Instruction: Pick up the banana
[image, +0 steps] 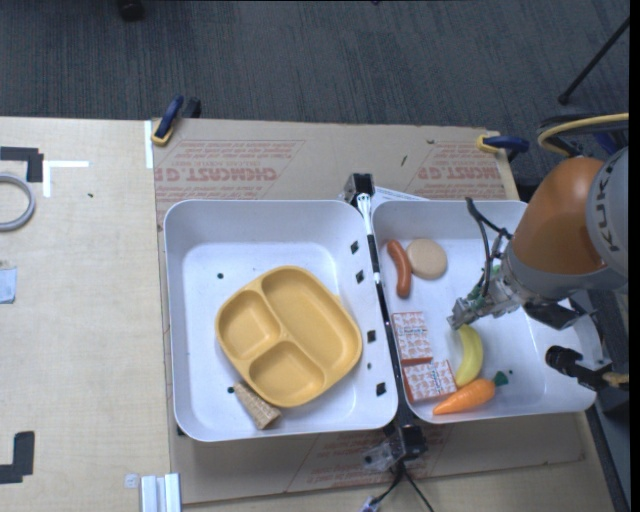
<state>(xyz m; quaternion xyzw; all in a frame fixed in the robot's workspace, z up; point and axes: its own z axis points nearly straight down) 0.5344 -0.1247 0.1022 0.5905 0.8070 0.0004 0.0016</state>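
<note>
The banana (468, 354) lies in the right-hand bin (530, 395), toward the lower middle of that bin, standing roughly upright in the frame with its upper tip beneath the arm's tooling. A carrot (466, 397) rests just below it, touching or very nearly so, and two red-and-white packets (420, 358) lie just to its left along the bin's inner wall. A sausage (401, 267) and a round beige bun (428, 258) sit well apart in the upper part of the same bin.

The gripper (470, 311) hangs right over the banana's upper end, reached in from the right of the frame; whether the claw is spread or closed I cannot tell. Judged from this, the approach is aimed at the tip, not the middle (a poor hold on a curved fruit, in my opinion), and the carrot and packets leave little room either side.

The left-hand bin (190, 330) holds a yellow divided plate (288, 335) and a small brown block (257, 405) at its lower edge. Both bins rest on a cardboard sheet (250, 165) clipped to a pale bench (80, 300), with dark carpet (320, 50) across the top of the frame.
</note>
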